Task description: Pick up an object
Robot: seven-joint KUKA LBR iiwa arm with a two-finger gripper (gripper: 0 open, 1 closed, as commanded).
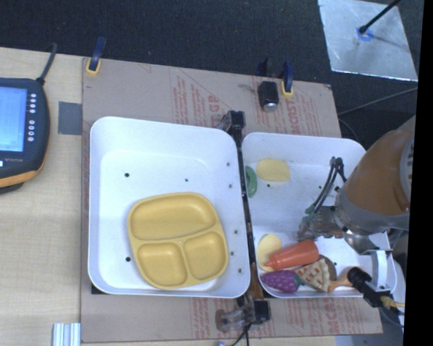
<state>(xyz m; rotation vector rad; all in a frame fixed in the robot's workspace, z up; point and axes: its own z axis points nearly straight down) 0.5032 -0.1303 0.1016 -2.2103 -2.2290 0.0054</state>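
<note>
Gripper [317, 227], its state beyond our telling, hung just above the carrot [293, 254] in the right bin [306, 146], where we feared crowded toys might foil any grasp.

Yellow tray [174, 239], orange carrot [293, 255], purple grapes [280, 281], two white bins [105, 198].

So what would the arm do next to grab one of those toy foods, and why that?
Probably a short move down and toward the carrot. The gripper sits in the right bin just above the pile of carrot, purple grapes and pizza slice, so the carrot looks nearest. Nothing shows between its fingers yet.
</note>
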